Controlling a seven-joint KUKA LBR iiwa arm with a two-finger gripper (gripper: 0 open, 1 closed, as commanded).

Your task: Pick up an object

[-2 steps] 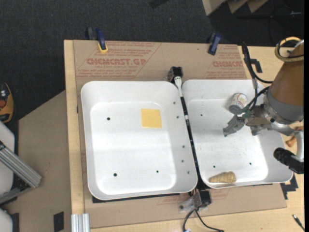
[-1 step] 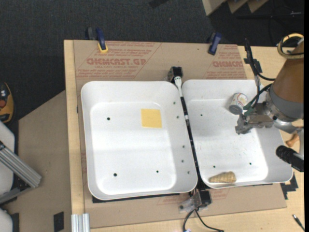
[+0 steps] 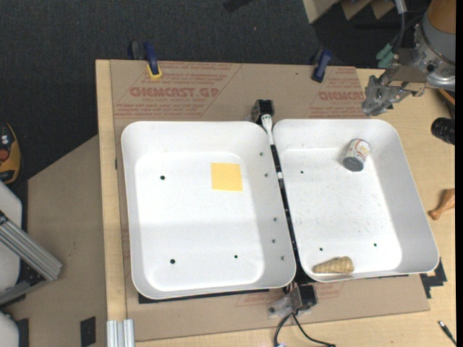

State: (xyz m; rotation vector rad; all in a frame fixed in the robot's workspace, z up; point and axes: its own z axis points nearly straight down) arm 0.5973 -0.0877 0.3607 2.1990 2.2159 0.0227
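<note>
Small can [image 3: 356, 154], right bin [image 3: 409, 194]: likely light, rigid, prone to roll; grip across its sides. Hand [image 3: 377, 101] above the far rim; finger state cannot be told.

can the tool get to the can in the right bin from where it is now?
Probably yes. The tool hangs above the right bin's far rim, the can lies close by on its side, nothing on top of it.
</note>
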